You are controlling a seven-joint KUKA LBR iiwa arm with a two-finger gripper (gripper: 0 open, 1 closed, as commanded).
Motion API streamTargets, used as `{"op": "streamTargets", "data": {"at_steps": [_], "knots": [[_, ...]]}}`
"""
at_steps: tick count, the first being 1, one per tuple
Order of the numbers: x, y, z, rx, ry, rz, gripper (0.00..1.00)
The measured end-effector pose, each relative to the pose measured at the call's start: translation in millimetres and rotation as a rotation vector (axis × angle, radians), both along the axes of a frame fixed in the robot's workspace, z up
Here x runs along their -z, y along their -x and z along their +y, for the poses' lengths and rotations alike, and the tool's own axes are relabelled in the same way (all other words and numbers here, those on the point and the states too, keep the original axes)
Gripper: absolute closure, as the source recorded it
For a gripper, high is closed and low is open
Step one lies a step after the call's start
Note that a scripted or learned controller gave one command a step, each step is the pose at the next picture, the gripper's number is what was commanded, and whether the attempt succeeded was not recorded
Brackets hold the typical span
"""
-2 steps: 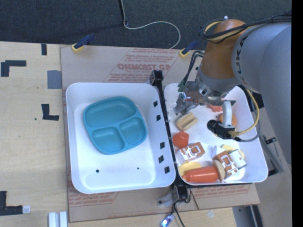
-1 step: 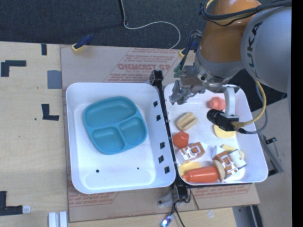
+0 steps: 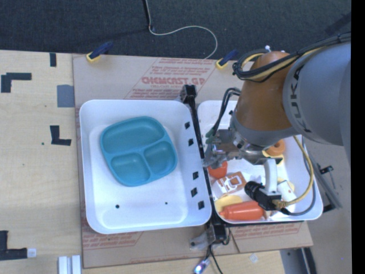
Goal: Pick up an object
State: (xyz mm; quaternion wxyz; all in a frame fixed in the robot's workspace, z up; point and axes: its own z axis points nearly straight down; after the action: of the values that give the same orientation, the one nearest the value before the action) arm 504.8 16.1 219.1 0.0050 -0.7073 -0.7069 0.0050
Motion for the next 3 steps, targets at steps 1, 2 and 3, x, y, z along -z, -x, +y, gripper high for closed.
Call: {"op": "streamTargets", "data": {"at_steps": [1,2,3], "knots": [[-138,20,8,-0.003,-0.002,-0.027,1.00],[-154,21,77,-0.009,-0.001,-0.015,1.00],[-143,21,79,-0.002,0.001,-0.011,1.00]]}}
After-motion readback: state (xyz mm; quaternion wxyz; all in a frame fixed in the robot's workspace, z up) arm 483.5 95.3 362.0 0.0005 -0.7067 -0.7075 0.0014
